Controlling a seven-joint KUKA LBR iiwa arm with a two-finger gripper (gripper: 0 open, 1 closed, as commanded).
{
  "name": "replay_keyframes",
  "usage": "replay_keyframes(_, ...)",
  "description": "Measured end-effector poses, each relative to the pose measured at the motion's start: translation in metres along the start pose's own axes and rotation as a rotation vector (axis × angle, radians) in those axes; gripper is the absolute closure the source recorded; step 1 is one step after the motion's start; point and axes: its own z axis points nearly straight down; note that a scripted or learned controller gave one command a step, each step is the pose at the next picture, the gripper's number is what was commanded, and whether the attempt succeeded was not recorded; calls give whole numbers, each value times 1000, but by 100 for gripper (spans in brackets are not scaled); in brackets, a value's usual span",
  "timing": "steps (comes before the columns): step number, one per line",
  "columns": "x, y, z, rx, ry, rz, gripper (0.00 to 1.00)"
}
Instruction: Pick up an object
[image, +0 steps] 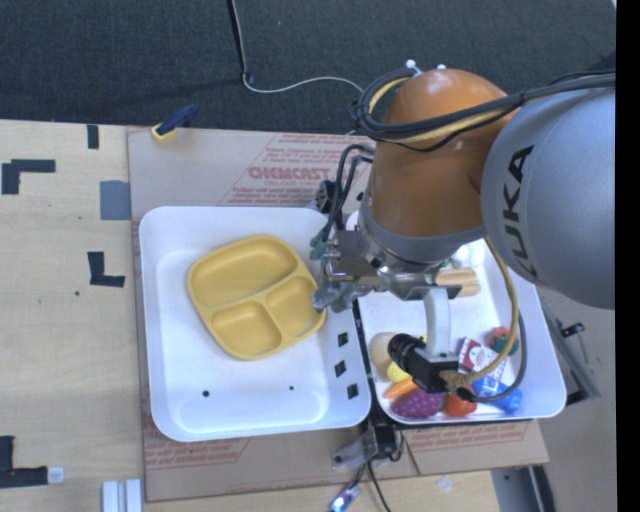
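Observation:
In the left bin (160, 300) lies a yellow divided plate (255, 295). My gripper (395, 282) hangs below the big orange wrist, over the near-left part of the right bin (545, 385), close to the wall between the two bins. Small toys lie at that bin's front: a purple bunch of grapes (420, 403), an orange carrot (400, 388), a red piece (460, 405), a blue piece (508, 402), a red and white packet (470, 352) and a pale round piece (381, 348). The arm hides the back of this bin.
A pale wooden piece (462, 282) pokes out beside the wrist. The bins rest on a cardboard sheet (260, 175) on the bench. A yellow and blue clip (172, 122) lies at the sheet's far left corner.

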Motion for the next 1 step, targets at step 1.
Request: replay_keyframes(1, -17, 1, -125, -22, 5, -2, 100)
